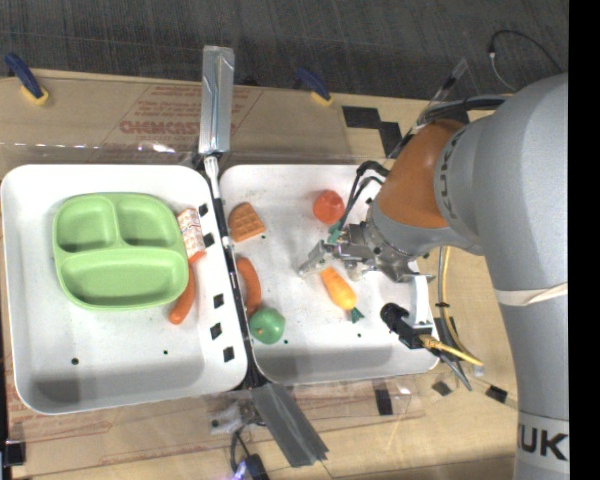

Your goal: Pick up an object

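Orange carrot [338,289] top hidden under end effector [332,255], fingers unclear.

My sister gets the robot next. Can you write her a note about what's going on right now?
Tool: low in the right bin, just above the carrot. Nothing seen in its grip; whether it is open or shut is unclear.
Right bin also has a tomato, a waffle piece, a green apple and an orange sausage.
Left bin: green divided plate, a snack packet, another orange sausage.
Done: nothing picked up yet.
Left: grab one item and lift it.
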You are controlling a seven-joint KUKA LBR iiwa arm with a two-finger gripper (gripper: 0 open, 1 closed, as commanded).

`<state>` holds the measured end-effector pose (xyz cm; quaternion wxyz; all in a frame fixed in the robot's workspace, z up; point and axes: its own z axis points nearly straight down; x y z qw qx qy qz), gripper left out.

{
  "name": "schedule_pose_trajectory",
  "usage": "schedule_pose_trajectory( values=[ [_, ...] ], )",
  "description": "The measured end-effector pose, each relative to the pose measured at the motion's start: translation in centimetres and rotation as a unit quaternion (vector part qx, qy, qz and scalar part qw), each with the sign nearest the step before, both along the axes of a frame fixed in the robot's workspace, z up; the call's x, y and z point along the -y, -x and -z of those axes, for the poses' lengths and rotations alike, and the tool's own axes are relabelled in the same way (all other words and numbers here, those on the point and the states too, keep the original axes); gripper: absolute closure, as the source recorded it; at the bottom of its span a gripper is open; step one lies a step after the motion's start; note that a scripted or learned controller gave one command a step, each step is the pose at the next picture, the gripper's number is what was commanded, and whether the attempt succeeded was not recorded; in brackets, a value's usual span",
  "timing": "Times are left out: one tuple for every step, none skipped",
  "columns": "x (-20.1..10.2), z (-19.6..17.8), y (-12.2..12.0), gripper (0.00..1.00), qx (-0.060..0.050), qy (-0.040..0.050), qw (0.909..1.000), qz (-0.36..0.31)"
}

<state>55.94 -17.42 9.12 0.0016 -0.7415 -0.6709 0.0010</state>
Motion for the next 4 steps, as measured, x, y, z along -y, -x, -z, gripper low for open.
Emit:
schedule_pose_trajectory(
  values=[
    [0.4, 0.0, 6.8, 0.0, 0.001, -0.0006, 0.9949, -0.101],
    [-0.6, 0.0, 1.8, 0.0, 0.001, -0.0002, 0.9977, -0.068],
    [-0.5, -0.8, 1.8, 1.0, -0.001, -0.0001, 0.9976, -0.069],
    [-3.5, -12.5, -5.0, 1.0, 0.002, 0.0003, 0.9936, -0.113]
  ],
)
